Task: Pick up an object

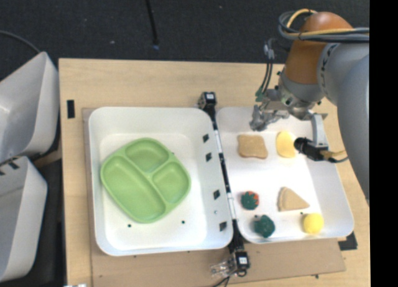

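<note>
The right bin holds several food pieces: a tan toast slice, a yellow oval piece, a tan wedge, a yellow ball, a red and green berry and a dark green piece. My gripper hangs over the bin's far left corner, just above and behind the toast slice. Nothing shows between its fingers.
The left bin holds a green divided plate. A black-clipped divider runs between the bins. The arm's orange band and grey body stand over the right bin's far right side. White objects lie off the bench's left.
</note>
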Motion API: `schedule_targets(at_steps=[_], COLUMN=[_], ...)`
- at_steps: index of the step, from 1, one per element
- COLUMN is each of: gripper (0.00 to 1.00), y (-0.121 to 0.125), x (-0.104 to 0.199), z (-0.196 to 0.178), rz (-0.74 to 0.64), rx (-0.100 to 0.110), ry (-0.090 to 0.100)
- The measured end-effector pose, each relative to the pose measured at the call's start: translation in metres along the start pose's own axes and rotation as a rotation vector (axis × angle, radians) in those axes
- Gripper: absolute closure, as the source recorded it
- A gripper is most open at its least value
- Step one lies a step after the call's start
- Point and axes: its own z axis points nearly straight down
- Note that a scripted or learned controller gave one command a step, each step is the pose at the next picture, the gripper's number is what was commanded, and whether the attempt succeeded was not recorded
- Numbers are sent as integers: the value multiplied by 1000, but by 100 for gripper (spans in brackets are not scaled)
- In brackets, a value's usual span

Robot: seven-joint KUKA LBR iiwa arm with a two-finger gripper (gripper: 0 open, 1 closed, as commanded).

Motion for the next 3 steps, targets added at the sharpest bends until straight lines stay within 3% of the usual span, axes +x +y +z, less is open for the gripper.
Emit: schedule_targets(at_steps=[2,3], gripper=[100,100], y=[-5,-36], x=[-2,45], z=[-112,-102], rz=[-2,-3], rx=[-2,6], ry=[-1,1])
